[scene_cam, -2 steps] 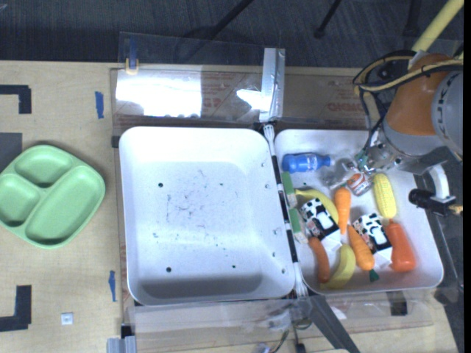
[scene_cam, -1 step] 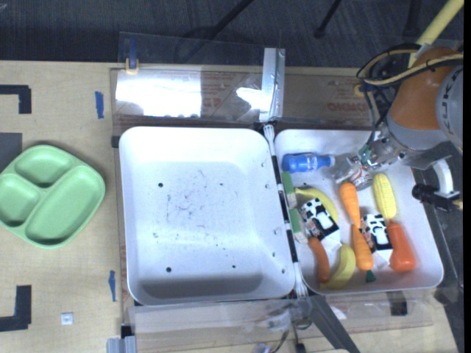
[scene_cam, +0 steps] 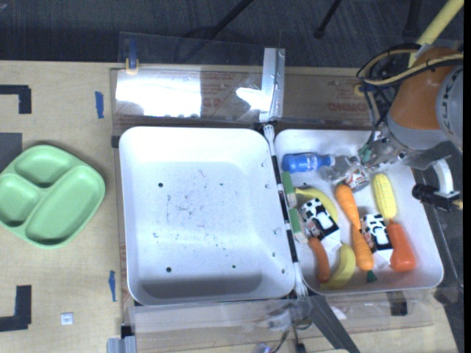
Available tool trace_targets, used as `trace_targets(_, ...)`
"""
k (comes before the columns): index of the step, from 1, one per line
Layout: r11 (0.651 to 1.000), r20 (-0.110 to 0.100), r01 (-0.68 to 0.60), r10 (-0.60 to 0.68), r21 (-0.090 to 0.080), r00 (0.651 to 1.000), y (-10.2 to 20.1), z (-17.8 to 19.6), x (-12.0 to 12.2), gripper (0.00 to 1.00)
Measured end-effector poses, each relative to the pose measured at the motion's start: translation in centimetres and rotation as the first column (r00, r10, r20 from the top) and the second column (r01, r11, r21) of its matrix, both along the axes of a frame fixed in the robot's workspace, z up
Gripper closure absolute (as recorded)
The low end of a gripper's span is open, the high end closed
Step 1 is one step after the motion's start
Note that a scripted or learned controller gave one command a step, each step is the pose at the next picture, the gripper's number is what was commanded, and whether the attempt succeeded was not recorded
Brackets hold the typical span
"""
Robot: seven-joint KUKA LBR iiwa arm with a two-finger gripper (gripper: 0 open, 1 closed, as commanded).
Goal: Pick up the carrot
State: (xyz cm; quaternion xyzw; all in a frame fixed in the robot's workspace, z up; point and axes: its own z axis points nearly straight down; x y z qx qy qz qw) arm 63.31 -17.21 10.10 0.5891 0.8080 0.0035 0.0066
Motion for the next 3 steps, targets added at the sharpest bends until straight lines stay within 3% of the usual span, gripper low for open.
trace_targets(1,0.963,-0.01,-0.268,0.268,0.0,0.963,2.6,-1.4,-6.4,0.0)
trace_targets(2,0.957,-0.006,-0.29,0.29,-0.002,0.957,4.3,-1.4,-4.9,0.0)
trace_targets(3,0.958,-0.002,-0.287,0.287,-0.003,0.958,4.2,-0.3,-4.8,1.0)
